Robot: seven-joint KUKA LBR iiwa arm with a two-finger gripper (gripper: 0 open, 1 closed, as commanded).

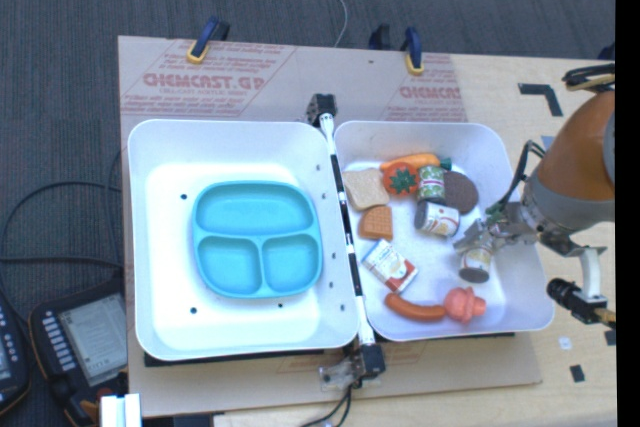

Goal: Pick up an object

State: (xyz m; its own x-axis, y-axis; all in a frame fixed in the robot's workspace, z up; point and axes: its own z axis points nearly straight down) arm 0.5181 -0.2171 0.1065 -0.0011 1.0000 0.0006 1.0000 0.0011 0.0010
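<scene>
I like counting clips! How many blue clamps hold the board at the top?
2. One blue clamp sits at the board's top edge above the left bin; the other sits above the right bin. More may be hidden elsewhere.

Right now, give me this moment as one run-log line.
tool: low in right bin, above small can | grasp: unconfirmed | left bin: blue tray | sausage, toast: untouched

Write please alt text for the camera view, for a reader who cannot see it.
A grey arm reaches from the right, its pincer low over toy food in the right bin: bread, a carrot, cans, a sausage. The left bin holds a blue divided tray.
</scene>
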